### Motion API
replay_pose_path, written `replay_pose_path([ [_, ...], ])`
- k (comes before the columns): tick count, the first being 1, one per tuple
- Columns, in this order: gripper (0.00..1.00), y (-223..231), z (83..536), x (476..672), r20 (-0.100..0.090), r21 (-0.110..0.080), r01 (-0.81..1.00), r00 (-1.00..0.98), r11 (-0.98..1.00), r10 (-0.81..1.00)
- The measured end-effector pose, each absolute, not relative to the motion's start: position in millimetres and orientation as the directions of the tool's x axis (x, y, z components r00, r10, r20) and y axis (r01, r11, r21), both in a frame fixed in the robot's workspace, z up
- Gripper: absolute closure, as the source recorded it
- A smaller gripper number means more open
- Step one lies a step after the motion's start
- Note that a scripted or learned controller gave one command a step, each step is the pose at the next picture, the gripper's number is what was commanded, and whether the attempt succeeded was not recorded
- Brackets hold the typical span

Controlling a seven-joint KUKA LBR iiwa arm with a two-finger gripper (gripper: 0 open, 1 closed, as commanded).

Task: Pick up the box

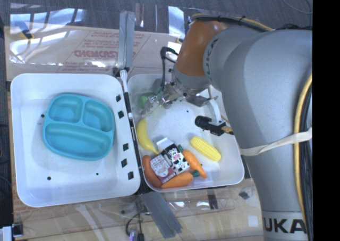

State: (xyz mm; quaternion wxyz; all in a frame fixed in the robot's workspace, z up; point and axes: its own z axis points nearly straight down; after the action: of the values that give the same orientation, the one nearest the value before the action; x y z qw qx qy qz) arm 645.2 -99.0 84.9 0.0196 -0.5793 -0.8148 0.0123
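Step in hand: judged to be the approach, since the box (170, 161) lies untouched in the right bin (232, 166) while the gripper (169, 96) is seen low at that bin's far end.
Gripper state: it cannot be told how far the pincer is parted, and nothing can be made out as held; the tip is blurred against a small green thing (144, 100).
Box position: near the front of the right bin, well apart from the gripper, just right of the banana (142, 135) and left of the corn cob (205, 148).
Box neighbours: a carrot (177, 181) is touching its front edge, and a second carrot (194, 164) lies against its right side.
Box looks: small and flat, lying at a tilt, with a printed face of red, white and dark patches; the print is too small to be read.
How it should be done: the arm should be brought toward the front of the bin and lowered squarely over the box, with the fingers set across its shorter sides so the carrots are not caught.
Risk: a crowded corner, so a neighbour may be nudged or pinched instead.
Other bin: the left bin (21, 181) bears a blue divided plate (78, 126), not needed here.
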Motion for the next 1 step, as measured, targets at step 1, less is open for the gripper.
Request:
replay_pose_path([
  [1, 1.00, -99.3, 95.8, 646.9, 0.011, -0.038, 0.942, -0.334, 0.334, 0.943],
])
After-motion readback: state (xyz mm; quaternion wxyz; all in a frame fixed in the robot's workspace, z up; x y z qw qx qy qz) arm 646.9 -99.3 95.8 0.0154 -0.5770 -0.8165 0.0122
